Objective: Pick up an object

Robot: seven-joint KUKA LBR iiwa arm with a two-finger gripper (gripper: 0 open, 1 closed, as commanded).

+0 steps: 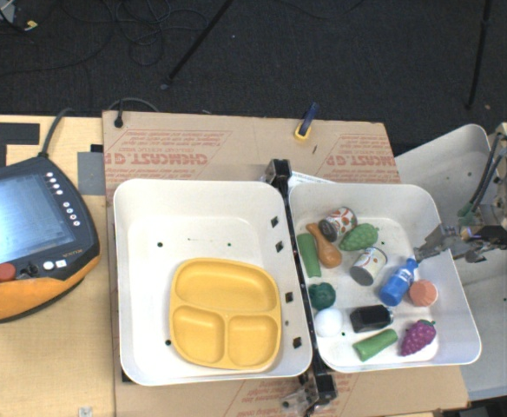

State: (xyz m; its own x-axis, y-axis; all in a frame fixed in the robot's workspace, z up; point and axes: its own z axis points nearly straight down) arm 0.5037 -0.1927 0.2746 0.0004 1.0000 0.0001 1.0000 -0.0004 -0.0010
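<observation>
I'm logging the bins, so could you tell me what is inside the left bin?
The left bin holds a yellow tray with three compartments. Whatever lies beneath the tray is covered.

a dark carpeted floor [262, 50] with loose black cables [149, 24] lies behind a wooden bench [28, 354]; brown printed cardboard [236, 150] covers the benchtop.

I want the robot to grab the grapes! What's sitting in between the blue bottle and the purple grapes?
In the camera view, an orange ball sits between the blue bottle and the purple grapes, touching the bottle's side.
</observation>
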